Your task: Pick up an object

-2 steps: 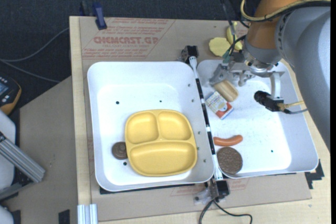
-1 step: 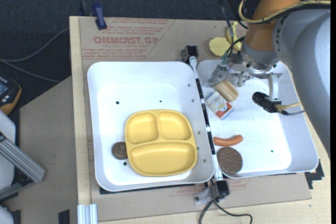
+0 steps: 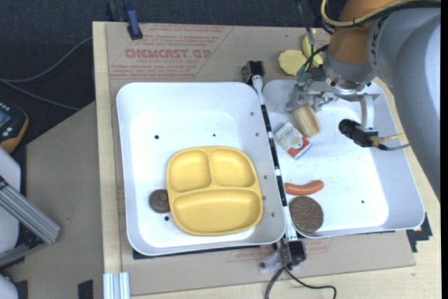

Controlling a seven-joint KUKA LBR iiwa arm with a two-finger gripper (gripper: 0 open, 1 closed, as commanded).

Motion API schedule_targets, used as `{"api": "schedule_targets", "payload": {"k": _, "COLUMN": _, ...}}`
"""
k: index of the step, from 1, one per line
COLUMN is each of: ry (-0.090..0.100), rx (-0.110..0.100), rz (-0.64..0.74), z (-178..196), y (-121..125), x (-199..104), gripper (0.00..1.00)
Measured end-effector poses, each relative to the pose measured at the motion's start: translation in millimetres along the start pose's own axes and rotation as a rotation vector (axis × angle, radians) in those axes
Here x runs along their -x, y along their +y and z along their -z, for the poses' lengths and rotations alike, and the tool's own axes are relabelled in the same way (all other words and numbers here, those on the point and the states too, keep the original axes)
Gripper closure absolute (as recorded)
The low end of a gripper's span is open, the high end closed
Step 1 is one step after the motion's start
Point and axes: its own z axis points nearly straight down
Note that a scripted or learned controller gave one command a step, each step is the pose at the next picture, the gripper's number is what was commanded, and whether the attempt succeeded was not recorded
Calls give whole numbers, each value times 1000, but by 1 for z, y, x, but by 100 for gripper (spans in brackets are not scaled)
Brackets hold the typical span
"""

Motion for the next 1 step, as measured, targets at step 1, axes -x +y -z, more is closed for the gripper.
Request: {"api": "schedule_targets", "payload": {"k": 1, "ry": 3, "rx": 0, "rz": 3, "z": 94, "y": -58, "x": -46, "gripper": 100}}
